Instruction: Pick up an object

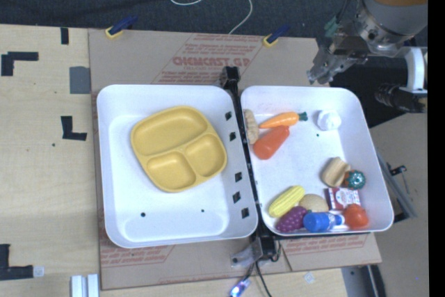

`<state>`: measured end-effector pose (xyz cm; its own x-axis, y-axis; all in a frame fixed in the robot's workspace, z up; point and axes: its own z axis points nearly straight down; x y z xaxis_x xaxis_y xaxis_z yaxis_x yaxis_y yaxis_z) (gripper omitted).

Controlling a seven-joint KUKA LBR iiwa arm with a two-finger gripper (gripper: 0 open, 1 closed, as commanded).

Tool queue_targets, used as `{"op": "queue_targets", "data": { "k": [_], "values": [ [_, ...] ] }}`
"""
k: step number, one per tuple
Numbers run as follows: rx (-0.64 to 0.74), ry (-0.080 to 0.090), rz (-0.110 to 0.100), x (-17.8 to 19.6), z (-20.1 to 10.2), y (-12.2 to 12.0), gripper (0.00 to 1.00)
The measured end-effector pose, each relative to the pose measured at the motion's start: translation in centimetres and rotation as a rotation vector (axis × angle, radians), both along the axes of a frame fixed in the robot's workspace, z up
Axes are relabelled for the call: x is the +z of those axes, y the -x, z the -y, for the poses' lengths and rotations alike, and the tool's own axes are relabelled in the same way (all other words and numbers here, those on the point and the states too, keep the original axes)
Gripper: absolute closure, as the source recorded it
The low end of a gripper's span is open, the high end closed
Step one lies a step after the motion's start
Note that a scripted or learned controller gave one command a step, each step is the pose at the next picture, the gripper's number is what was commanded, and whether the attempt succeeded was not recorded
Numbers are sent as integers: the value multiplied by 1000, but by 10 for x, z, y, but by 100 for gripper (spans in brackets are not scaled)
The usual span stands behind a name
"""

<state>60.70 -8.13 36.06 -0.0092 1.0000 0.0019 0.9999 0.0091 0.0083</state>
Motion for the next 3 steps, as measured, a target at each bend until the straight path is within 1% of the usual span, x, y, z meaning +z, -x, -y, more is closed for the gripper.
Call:
{"op": "queue_targets", "data": {
  "k": [1, 2, 3],
  "values": [
    [-7, 1, -14, -30, -26, 52, 100],
    [-4, 0, 1, 65, -65, 93, 100],
    [-2, 1, -10, 65, -124, 124, 100]
  ]
}}
